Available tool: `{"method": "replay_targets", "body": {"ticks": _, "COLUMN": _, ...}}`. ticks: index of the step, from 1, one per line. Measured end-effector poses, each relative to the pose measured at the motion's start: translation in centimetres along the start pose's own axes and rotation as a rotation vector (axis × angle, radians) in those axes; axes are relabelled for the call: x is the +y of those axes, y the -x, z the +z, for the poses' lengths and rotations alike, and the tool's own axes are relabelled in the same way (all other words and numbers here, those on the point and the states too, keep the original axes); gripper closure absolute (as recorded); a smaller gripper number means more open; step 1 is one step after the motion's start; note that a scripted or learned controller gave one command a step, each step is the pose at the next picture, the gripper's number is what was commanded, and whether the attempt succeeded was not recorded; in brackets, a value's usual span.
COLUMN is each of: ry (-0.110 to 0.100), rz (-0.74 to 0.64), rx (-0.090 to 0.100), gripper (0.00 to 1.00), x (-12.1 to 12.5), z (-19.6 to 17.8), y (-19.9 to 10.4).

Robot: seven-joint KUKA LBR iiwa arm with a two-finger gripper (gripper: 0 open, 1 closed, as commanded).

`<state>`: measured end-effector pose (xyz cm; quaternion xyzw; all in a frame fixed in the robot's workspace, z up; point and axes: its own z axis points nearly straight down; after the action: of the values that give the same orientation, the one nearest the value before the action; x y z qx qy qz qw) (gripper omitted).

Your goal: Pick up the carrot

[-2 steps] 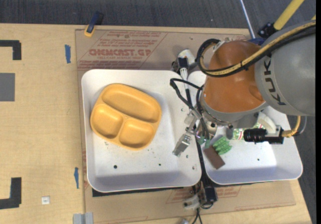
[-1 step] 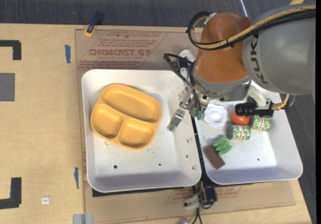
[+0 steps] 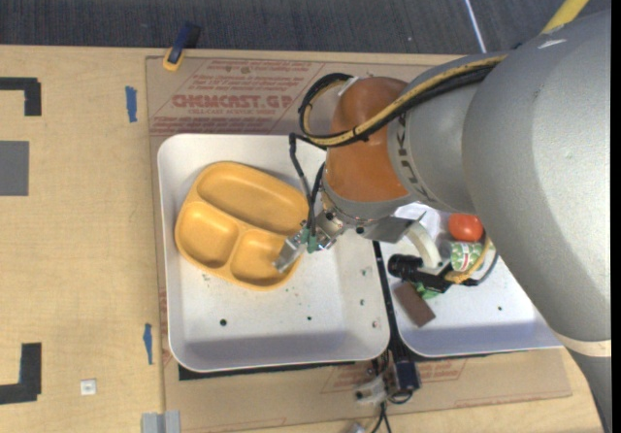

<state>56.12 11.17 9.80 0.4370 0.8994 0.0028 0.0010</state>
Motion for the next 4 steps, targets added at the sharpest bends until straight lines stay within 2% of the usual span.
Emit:
{"method": "replay_targets", "body": {"ticks": 1, "ry": 0.002, "rz": 0.005, "rx": 0.001, "gripper": 1.0, "x": 0.0, "z": -0.9, "y": 0.0}}
{"method": "replay_targets", "body": {"ticks": 2, "ry": -0.028, "rz": 0.459, "rx": -0.02, "gripper": 1.0, "x": 0.8, "z": -1.9, "y": -4.2}}
{"method": "replay_targets", "body": {"ticks": 3, "ry": -0.006, "rz": 0.758, "rx": -0.003, "gripper": 1.0, "x": -0.9, "z": -10.1, "y": -4.4}}
{"method": "replay_targets", "body": {"ticks": 4, "ry": -0.005, "rz": 0.944, "rx": -0.004, "gripper": 1.0, "x": 0.4, "z": -13.6, "y": -2.2}}
